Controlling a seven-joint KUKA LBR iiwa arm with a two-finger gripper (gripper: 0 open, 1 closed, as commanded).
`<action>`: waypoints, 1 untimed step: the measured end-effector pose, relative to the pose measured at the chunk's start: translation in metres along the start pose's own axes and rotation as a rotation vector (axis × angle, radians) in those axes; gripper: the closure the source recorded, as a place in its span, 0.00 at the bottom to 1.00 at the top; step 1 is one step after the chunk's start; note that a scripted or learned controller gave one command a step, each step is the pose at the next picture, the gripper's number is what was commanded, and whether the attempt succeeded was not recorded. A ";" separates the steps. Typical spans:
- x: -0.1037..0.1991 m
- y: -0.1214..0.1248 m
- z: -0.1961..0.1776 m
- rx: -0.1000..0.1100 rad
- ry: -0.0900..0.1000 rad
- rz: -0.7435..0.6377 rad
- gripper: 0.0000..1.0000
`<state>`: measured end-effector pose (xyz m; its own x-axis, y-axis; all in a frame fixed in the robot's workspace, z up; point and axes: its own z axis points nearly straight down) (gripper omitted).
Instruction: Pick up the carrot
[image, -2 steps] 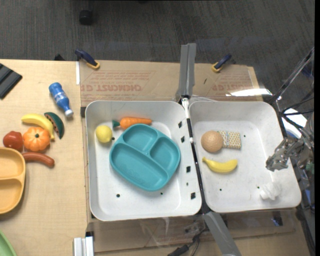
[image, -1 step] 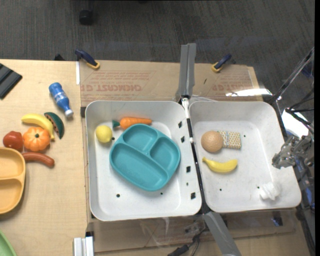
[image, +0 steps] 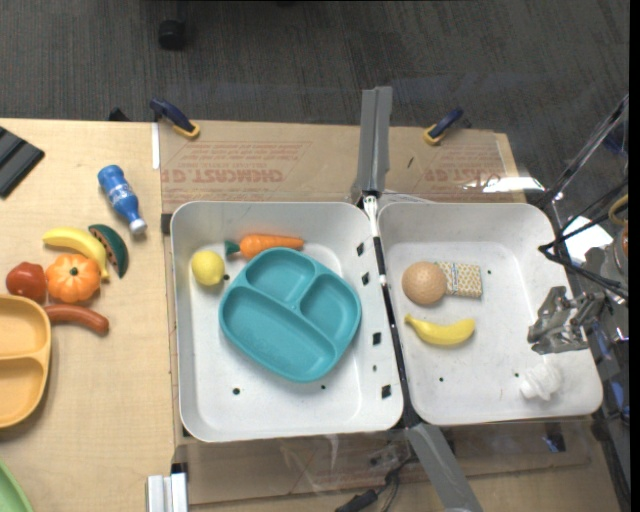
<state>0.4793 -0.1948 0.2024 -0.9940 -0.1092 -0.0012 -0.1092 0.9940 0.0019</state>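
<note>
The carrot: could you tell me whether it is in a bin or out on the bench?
In: the carrot lies in the left bin, beside the teal plate.

The arm enters from the right edge of the scene, with little more than its dark wrist structure and cabling in sight at mid-height. The metallic claw (image: 556, 325) sits at the end of it, low over the right side of the right-hand bin (image: 500, 222), pointing downward and slightly to the left. Whether its fingers are parted is unclear from this angle.
</note>
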 end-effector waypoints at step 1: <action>-0.001 -0.027 -0.025 0.002 -0.003 0.010 1.00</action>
<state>0.4828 -0.2218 0.2275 -0.9950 -0.0996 -0.0043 -0.0996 0.9950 0.0000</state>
